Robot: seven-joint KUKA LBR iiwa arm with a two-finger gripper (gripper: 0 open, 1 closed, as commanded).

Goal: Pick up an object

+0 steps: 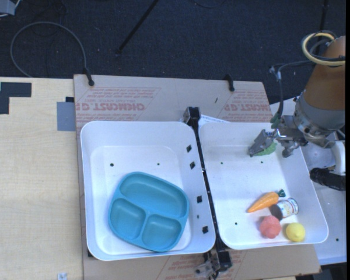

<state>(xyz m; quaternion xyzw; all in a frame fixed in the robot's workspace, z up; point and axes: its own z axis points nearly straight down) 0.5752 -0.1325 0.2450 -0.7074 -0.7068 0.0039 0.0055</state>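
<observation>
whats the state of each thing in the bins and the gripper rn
blue tray: lying flat in the left bin, right way up, compartments bare
carrot: lying on its side in the right bin
small bottle: lying on its side beside the carrot
pink ball: resting loose
yellow lemon: resting loose
gripper: over the right bin, a green thing at its tip, grip unclear
</observation>
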